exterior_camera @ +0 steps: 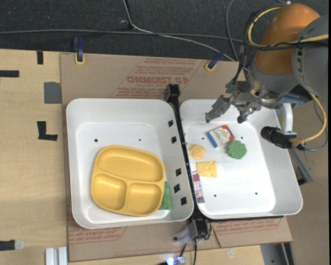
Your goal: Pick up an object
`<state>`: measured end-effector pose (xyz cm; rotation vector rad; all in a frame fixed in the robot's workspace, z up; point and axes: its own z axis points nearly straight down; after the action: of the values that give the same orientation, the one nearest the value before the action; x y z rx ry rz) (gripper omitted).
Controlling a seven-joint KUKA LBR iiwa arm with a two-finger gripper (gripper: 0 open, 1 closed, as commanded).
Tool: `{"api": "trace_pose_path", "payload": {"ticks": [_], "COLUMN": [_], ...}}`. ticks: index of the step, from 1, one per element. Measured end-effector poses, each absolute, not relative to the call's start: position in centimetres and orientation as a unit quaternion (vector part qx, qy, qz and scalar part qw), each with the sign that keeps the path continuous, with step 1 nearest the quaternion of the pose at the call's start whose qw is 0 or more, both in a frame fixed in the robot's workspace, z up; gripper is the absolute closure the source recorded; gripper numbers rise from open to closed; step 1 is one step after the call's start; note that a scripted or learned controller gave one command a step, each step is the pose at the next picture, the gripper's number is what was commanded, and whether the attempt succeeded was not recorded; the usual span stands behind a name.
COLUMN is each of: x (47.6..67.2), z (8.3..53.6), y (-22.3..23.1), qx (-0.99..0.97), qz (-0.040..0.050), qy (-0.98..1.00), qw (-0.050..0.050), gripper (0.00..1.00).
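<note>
You are looking at a robotics lab bench. Two white bins (77,148) sit side by side on a cardboard sheet (154,76) clamped at its far edge. Left of the bins, black tape marks (44,130) dot the benchtop; behind them, cables (154,31) trail across dark matting.
</note>
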<state>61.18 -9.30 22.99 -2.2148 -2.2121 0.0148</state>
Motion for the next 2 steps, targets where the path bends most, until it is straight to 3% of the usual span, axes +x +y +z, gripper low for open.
{"api": "trace_pose_path", "payload": {"ticks": [1, 2], "x": [61.4, 61.3], "z": [23.8, 19.3], "y": [-9.3, -9.6], "qx": [-0.707, -0.707], "qz": [0.0005, 0.0023], "qy": [-0.708, -0.707], "qw": [0.001, 0.001], "gripper": [0.0, 0.0]}}
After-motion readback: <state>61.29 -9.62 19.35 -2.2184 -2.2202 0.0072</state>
